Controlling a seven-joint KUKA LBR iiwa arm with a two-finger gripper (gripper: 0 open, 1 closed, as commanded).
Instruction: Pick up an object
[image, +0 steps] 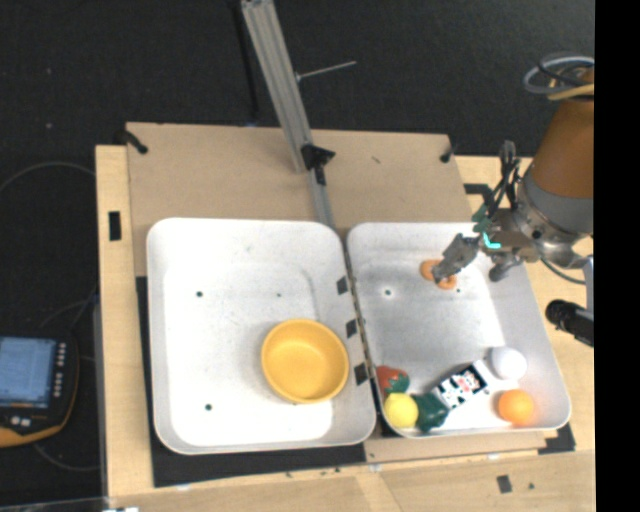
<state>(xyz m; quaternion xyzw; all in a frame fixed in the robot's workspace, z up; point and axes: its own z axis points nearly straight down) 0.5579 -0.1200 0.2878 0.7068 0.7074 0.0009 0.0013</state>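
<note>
**Ana:** Gripper (452, 262) low in the right bin (420, 330), tip right at that small orange piece (438, 272) near the bin's far middle. Is it pinching it?

**Ben:** I cannot tell. The dark fingers blur together over the piece, so whether they are spread or pressed shut is unclear, and nothing shows plainly between them. I would treat the piece as lying on the bin floor, touching or just beside the tip.

**Ana:** So how to do this step well?

**Ben:** Working from the near side: the cluster in the near corner, the yellow ball (401, 409), the green thing (432, 412), the black-and-white box (461, 385), the orange ball (515, 406) and the white ball (508, 363), sits well apart from the tip, so nothing crowds it. The piece looks small and flat, so my guess is the fingers need to straddle it squarely and reach the floor before closing, then lift straight up. A slanted approach could nudge it aside.

**Ana:** And the yellow bowl (304, 360)?

**Ben:** In the left bin (200, 260), out of the way.

**Ana:** The arm's pose?

**Ben:** It reaches in from the right over the bench (400, 160). The orange band (570, 150) sits high at the far right, the grey wrist (540, 225) bends below it, and the gripper slants down and leftward into the bin.
</note>
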